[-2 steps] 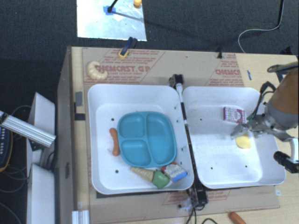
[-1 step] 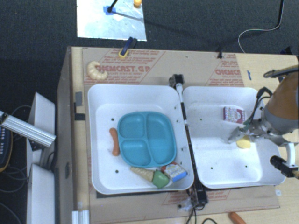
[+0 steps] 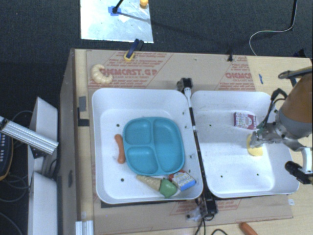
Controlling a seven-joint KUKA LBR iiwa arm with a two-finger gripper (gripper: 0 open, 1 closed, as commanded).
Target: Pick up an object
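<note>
My gripper (image 3: 258,137) is low in the right bin (image 3: 230,180), near its right wall, with the arm coming in from the right. Directly under and touching its tip lies a small yellow object (image 3: 255,151) on the bin floor. A small maroon and white box (image 3: 244,119) lies just up and left of the gripper, apart from it. The left bin (image 3: 105,131) holds a blue divided plate (image 3: 153,146), an orange sausage (image 3: 120,148), a beige cone (image 3: 149,181), a green piece (image 3: 167,188) and a blue-and-white packet (image 3: 185,181).
A divider rail (image 3: 191,126) runs between the two bins. A pale curled object (image 3: 101,73) and a blue and yellow tool (image 3: 133,49) lie on the cardboard behind the left bin. An orange item (image 3: 248,227) lies at the bench's front edge.
</note>
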